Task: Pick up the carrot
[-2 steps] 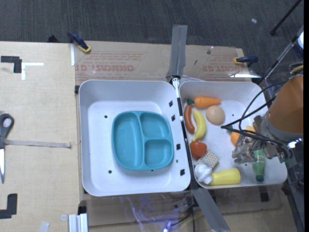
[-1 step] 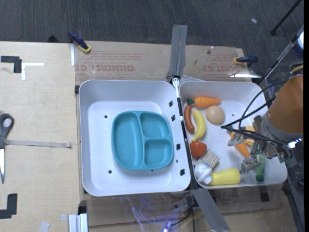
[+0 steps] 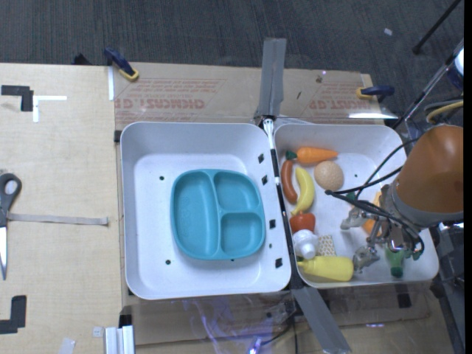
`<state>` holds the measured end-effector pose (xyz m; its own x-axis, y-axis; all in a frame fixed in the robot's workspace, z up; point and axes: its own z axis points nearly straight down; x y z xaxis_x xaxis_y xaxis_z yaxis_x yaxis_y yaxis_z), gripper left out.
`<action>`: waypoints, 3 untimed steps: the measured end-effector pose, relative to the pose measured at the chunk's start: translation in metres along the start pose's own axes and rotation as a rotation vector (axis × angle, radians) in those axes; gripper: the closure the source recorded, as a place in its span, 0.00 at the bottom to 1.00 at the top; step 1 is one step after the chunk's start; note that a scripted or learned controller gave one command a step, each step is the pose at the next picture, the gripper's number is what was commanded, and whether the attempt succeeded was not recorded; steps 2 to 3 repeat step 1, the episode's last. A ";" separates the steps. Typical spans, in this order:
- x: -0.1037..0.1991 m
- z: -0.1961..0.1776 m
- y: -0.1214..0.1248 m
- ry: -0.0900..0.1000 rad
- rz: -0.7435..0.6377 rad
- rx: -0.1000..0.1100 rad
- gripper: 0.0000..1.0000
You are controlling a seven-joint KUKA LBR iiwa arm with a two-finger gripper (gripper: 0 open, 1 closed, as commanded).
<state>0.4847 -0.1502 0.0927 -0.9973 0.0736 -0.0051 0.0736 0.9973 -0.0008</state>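
Observation:
The carrot [image 3: 316,154], orange with a green tip on its left end, lies along the far wall of the right bin [image 3: 369,140], near its left corner. My gripper [image 3: 360,237] hangs low over the middle-right of that bin, well in front of and to the right of the carrot and not touching it. Its two metal fingers [image 3: 354,217] stand apart, open, with only the bin floor showing between them. The arm's orange band [image 3: 436,169] covers the bin's right side.
A red sausage [image 3: 287,181], banana [image 3: 304,187], tan ball [image 3: 329,175], red pepper [image 3: 302,222], white piece [image 3: 304,243] and yellow item [image 3: 325,268] crowd the right bin's left half. A small green piece [image 3: 397,263] lies near its right wall. The left bin [image 3: 140,212] holds a teal divided plate [image 3: 219,214].

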 end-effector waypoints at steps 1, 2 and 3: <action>-0.003 -0.010 0.000 -0.007 -0.003 0.001 1.00; -0.003 -0.010 0.000 -0.007 -0.003 0.001 1.00; -0.003 -0.010 0.000 -0.007 -0.003 0.001 1.00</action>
